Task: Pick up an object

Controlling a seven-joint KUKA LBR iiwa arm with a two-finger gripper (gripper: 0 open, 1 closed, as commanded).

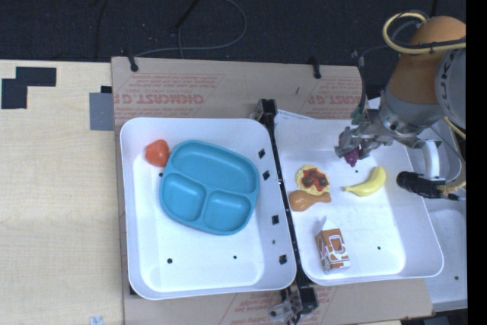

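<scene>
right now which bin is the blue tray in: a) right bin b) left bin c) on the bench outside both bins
b: the blue tray lies in the left bin next to a red tomato, while the banana and carton sit in the right bin.

The claw [354, 148] hangs over the right white bin [411, 240], near its far edge. The left white bin [144, 255] lies to the claw's left, touching the right one. Under both is a printed cardboard sheet [228, 91]. Further left lies the pale wooden bench [53, 202], with black patches [27, 84] and a grey square [100, 110]. Beyond the claw, loose cables [217, 11] cross dark flooring.
</scene>
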